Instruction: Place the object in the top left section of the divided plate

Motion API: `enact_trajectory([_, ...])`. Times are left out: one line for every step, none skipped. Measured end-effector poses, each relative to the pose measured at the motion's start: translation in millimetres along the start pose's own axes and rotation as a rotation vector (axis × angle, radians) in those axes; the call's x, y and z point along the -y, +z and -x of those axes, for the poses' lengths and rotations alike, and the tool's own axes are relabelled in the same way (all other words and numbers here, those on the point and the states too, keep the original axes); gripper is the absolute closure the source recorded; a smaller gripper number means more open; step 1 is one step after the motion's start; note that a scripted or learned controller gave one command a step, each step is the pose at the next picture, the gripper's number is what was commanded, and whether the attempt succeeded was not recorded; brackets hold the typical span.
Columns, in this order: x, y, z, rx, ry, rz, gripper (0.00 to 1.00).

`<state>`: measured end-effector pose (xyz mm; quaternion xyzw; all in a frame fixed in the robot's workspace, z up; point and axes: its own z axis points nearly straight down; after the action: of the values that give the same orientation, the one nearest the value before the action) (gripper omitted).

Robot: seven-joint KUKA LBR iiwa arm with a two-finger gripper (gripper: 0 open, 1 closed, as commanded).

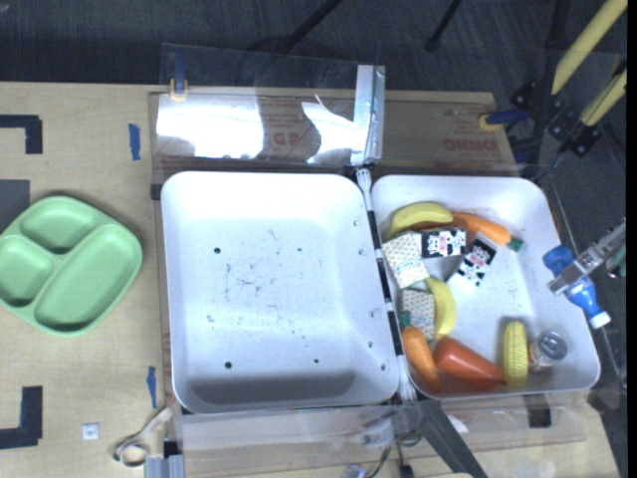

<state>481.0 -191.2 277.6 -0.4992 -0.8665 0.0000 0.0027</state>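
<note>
A green divided plate (68,264) is seen on the wooden bench (100,386), well to the left of the left bin (269,292). The toy foods are heaped in the right bin (478,287): a banana (423,214), a carrot (484,227), a corn cob (515,351) and a red pepper (462,360) among them. The gripper (577,277) is seen at the right bin's right rim, nothing being held, though whether it is apart or together cannot be told.
</note>
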Motion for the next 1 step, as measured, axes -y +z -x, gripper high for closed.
enact_trajectory([10.4, -17.6, 17.1, 0.006, -0.562, 0.003, 1.0])
